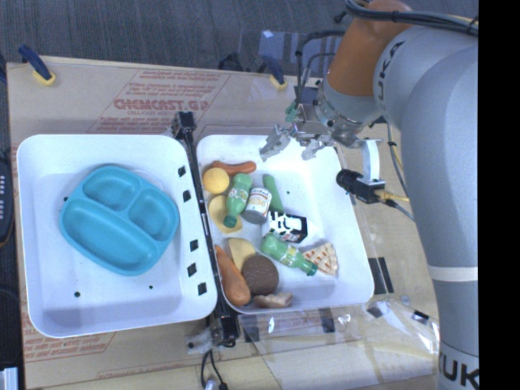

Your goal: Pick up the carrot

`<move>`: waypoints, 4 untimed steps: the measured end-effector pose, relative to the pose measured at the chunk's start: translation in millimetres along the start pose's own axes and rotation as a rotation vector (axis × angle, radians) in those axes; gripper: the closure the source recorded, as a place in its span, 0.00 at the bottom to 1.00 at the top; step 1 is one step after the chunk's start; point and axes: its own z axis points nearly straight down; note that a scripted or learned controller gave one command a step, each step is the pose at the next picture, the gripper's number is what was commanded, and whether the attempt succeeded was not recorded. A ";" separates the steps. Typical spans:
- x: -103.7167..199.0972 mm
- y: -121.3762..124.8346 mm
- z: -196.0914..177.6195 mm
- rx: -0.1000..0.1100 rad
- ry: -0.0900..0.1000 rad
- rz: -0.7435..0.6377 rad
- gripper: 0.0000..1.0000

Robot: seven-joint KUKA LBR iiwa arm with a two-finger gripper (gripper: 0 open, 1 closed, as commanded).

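Orange carrot (231,276) lies wedged against the right bin's (354,254) left wall beside a brown ball (261,273); the open, empty tool (291,141) risks snagging neighbours.

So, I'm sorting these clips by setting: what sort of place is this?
Most likely a robotics lab bench: a grey arm over two white bins, toy food like the carrot, and a clamped cardboard sheet.

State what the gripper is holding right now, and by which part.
Nothing. The gripper hangs open above the right bin's far edge; the carrot lies in it, untouched.
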 end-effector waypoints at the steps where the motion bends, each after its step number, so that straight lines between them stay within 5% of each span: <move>1: 51.9 13.1 119.7 0.009 0.002 0.290 0.00; 2: 107.9 18.0 9.4 -0.013 0.005 0.282 0.00; 3: 147.6 -27.7 17.6 0.001 0.001 0.212 0.00; 4: 211.5 7.7 17.5 -0.001 -0.001 0.409 0.00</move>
